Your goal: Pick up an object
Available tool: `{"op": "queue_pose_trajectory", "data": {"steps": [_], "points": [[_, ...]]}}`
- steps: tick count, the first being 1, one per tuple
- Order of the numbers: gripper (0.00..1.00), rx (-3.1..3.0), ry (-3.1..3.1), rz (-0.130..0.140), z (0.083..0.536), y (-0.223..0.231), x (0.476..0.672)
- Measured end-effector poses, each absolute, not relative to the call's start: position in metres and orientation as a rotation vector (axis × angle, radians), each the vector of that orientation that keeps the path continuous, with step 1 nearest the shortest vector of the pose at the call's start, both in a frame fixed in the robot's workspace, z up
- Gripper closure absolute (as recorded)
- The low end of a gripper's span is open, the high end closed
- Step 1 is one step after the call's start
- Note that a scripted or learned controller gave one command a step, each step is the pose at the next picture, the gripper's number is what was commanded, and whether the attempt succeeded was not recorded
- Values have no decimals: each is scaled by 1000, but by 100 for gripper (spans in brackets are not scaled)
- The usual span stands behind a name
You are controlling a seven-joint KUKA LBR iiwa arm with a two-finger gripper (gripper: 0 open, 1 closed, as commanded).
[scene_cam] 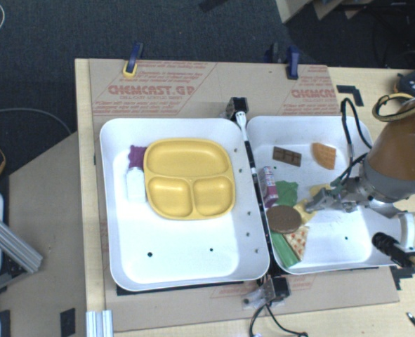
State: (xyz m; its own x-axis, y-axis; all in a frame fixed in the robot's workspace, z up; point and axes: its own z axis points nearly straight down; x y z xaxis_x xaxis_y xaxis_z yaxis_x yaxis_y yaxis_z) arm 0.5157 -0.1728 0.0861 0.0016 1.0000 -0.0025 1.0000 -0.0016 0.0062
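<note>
Reaching low into the right bin, the gripper nears the bin's left-edge clutter; its grasp is unclear, nothing lifted.

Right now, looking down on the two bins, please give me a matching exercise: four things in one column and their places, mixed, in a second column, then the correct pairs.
Things:
1. yellow divided tray
2. dark brown rectangular piece
3. orange-tan piece
4. brown round disc

Places:
A. right bin, far part, nearest the arm's side
B. left bin
C. right bin, near the wall between the bins, nearer part
D. right bin, far part, just left of the orange-tan piece

Pairs: 1-B, 2-D, 3-A, 4-C
</note>
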Motion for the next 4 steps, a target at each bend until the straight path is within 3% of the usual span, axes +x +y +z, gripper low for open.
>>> {"op": "queue_pose_trajectory", "data": {"steps": [1, 3, 4], "points": [[100, 2216, 2214, 12, 99, -171, 517], [100, 2214, 2216, 6, 225, -177, 513], [100, 2218, 2220, 2, 225, -177, 514]]}}
